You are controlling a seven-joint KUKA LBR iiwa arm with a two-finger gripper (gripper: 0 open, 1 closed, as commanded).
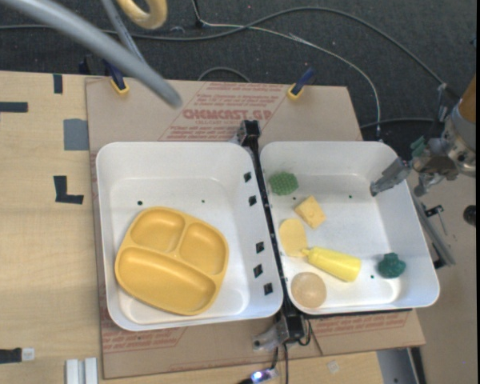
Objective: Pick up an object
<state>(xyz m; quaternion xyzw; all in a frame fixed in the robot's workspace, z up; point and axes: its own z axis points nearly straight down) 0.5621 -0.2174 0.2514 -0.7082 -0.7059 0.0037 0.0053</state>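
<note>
Tool (406, 176) of mine sits at the right bin's (412, 238) far right rim, arm cut off by the frame edge; whether it's spread or pressed together, I can't tell. Nothing visible in it. Yellow bottle (334, 263), cheese wedge (309, 212), green pieces lie in that bin; yellow tray (172, 259) fills the left.

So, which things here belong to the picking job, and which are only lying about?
For the job:
- gripper, over the right bin's far right corner
- green round piece
- yellow wedge
- pale yellow oval
- yellow bottle
- tan disc
- dark green piece

Lying about:
- yellow divided plate in the left bin
- cables
</note>
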